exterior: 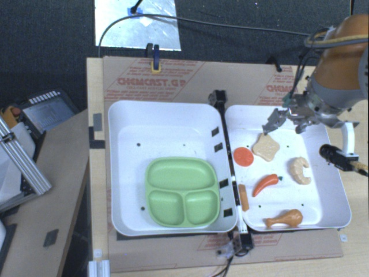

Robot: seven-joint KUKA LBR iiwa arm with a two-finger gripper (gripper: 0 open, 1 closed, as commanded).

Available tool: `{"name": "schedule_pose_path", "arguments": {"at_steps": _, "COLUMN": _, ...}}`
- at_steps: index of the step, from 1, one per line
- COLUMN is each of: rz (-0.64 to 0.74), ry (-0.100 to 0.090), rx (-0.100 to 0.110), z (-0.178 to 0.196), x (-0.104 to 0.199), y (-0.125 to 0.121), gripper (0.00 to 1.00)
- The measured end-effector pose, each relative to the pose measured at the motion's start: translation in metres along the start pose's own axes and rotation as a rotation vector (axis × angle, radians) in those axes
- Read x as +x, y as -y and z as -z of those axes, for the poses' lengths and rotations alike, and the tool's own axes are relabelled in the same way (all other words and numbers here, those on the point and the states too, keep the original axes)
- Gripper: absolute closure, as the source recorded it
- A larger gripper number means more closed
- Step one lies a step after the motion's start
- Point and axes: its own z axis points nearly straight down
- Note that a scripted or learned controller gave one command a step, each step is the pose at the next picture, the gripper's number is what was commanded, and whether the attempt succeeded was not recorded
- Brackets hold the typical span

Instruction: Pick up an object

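Right bin [331,212]: one bread slice [266,148], tomato slice [243,156], chili [265,184], drumstick [284,218], cashew [300,170]. Left bin [124,126]: one green tray [181,190]. Gripper [286,122] fingers spread, holding nothing.

A single fixed camera looks down at a slant from above the worktop [69,154], standing on its near side and facing the dark wall behind it. It sits far enough back to take in both white bins whole, the left bin [124,120] and the right bin [334,198], side by side in the middle of the picture. The arm [340,56] enters from the right edge, and some clutter lies at the left.
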Motion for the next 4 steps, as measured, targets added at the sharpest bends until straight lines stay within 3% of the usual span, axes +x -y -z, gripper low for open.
{"name": "schedule_pose_path", "arguments": {"at_steps": 3, "rz": -0.002, "ry": 0.000, "rx": -0.001, "z": -0.155, "x": -0.003, "y": 0.003, "gripper": 0.00}}
{"name": "schedule_pose_path", "arguments": {"at_steps": 4, "rz": -0.002, "ry": 0.004, "rx": -0.010, "z": -0.140, "x": -0.005, "y": 0.001, "gripper": 1.00}}
